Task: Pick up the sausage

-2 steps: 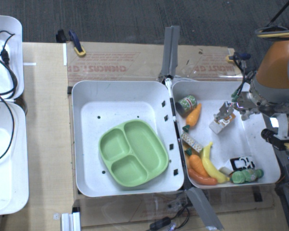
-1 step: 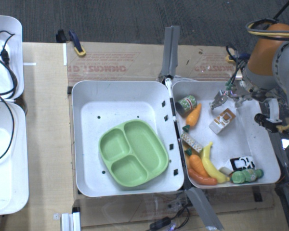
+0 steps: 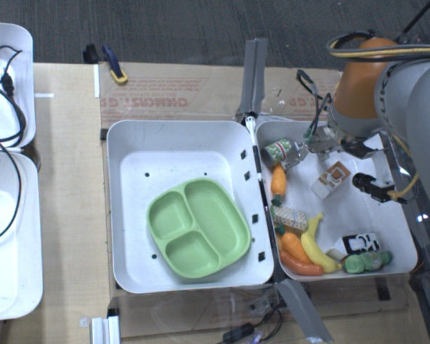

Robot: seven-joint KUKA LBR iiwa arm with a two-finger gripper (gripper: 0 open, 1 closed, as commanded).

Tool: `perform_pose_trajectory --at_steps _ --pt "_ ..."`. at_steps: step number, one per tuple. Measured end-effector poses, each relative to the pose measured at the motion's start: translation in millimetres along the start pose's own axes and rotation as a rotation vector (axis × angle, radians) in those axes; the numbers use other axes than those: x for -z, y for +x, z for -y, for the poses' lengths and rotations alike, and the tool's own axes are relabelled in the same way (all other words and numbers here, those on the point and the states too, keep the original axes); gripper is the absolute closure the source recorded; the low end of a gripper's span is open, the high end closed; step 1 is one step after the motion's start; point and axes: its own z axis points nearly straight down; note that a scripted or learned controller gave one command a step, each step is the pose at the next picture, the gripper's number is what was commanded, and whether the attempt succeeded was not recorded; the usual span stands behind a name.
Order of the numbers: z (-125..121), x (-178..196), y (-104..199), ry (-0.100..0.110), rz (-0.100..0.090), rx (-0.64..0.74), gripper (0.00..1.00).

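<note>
The sausage (image 3: 300, 266), reddish-orange and curved, lies along the front wall of the right bin (image 3: 398, 224), next to a banana (image 3: 317, 244) and under an orange carrot (image 3: 293, 245). My gripper (image 3: 313, 145) hangs low over the bin's back left part, beside a green can (image 3: 279, 150). It is well behind the sausage, and the arm's orange band (image 3: 364, 84) rises above it. Nothing shows in the gripper.
A second carrot (image 3: 278, 180), a patterned block (image 3: 289, 218), a small box (image 3: 332, 178), a black-and-white pack (image 3: 360, 244) and a green vegetable (image 3: 366, 261) share the right bin. The left bin (image 3: 129, 192) holds a green divided plate (image 3: 198, 228).
</note>
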Motion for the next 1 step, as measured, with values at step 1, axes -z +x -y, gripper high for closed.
perform_pose_trajectory --at_steps 1 --pt "-0.6 -8.3 -14.1 0.038 -0.010 -0.314 0.00"
